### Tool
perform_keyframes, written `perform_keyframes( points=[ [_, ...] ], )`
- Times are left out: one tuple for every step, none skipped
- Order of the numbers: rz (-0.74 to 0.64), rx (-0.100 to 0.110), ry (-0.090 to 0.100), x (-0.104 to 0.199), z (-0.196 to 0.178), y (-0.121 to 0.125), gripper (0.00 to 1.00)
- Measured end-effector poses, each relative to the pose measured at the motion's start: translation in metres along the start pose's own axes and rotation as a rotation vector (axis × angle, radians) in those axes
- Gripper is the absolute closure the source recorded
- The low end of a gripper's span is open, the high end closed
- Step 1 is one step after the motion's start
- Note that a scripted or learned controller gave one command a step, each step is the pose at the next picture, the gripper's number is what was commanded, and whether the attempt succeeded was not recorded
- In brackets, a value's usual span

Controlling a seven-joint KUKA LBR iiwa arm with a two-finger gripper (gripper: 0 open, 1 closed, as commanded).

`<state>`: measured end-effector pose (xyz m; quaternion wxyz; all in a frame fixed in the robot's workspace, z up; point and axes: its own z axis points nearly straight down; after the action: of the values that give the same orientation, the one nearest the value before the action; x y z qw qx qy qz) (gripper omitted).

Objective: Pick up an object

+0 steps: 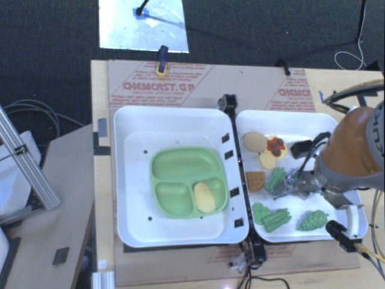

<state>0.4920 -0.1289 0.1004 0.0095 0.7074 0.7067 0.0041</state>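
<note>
Green toy vegetables (277, 218) lie below hand (287, 182) in right bin (289, 118).

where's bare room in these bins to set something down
Left bin: bare white floor rings the green tray, widest along its far and left sides. The tray's big far compartment is bare; the yellow piece fills its near-right one. Right bin: crowded with toy food and the tool; only a far strip is bare.
</note>
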Motion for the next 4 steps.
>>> perform_keyframes(
  points=[
    [-0.001, 0.005, 0.002, -0.069, 0.012, -0.002, 0.00],
    [-0.008, -0.004, -0.002, -0.080, -0.168, 0.062, 0.00],
    [-0.001, 0.031, 0.013, -0.054, -0.052, -0.006, 0.00],
    [-0.008, -0.002, 0.002, -0.041, -0.269, 0.002, 0.00]
  ],
)
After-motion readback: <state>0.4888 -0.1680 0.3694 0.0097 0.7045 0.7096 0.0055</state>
